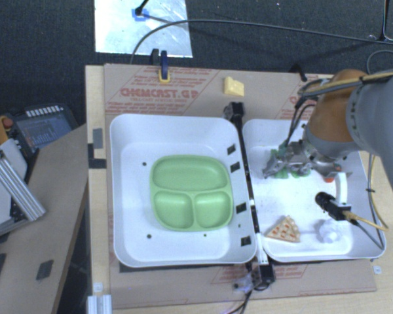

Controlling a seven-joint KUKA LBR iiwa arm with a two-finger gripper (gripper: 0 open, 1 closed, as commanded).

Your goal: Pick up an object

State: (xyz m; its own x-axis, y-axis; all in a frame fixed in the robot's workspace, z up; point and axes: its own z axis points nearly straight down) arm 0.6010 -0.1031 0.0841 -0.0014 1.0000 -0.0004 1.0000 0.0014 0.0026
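A cardboard-lined bench (183, 91) carries two white bins below a fixed overhead camera. Nearest the camera, the right bin (262, 128) holds a pizza-slice toy (283, 229) with a crumpled white scrap (328, 230) to its right, while the left bin (128, 129) holds a green divided plate (188, 191). In the middle of the right bin, the gripper (278, 165) on the grey arm (354, 116) sits low at a small green object (295, 172). Whether it touches the object, or whether the claw is apart or together, cannot be told. The step in hand looks like the reach; next it needs a sure grip, then a straight lift. Beyond the bins, a yellow block (234, 86) rests on the cardboard
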